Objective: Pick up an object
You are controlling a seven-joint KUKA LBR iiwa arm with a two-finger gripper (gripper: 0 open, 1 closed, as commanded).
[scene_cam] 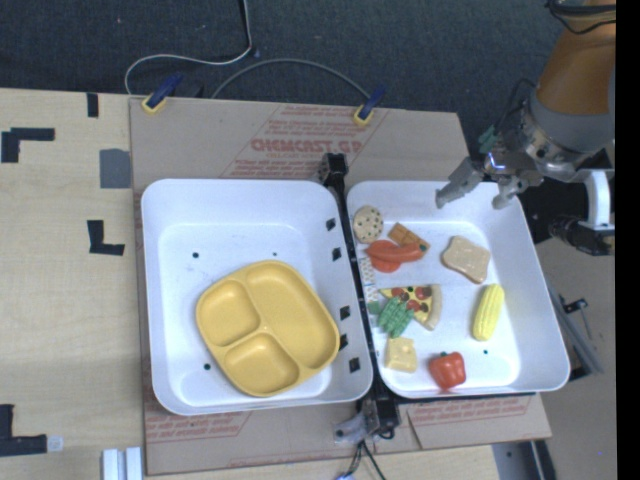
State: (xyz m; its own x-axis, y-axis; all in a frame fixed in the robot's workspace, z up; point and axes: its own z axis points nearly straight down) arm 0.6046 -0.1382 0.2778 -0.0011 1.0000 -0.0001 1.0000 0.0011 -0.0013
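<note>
**Toy food in the right bin, fingers spread and bare above its far edge**

Nearest us lies the red pepper (448,369), at the near edge of the right bin (530,268), well below the fingers (478,186). Beside it sits a cheese cube (401,354), and further up the corn cob (487,311), the pizza slice (417,303) and a green leafy piece (393,316). Closer to the fingers we see the bread slice (466,258), lying just below them, then the red sausage (395,254) touching an orange piece (407,235), and the cookie (367,224) off to their left.

The fingers stand wide apart over the far rim of the right bin, one tip reaching toward the bin's inside, the other near its rim. We see nothing between them. None of the toy foods touches them.

Well to the left of the fingers, the left bin (170,208) carries a yellow divided plate (265,326). Both bins rest on cardboard on the bench (60,298).
</note>
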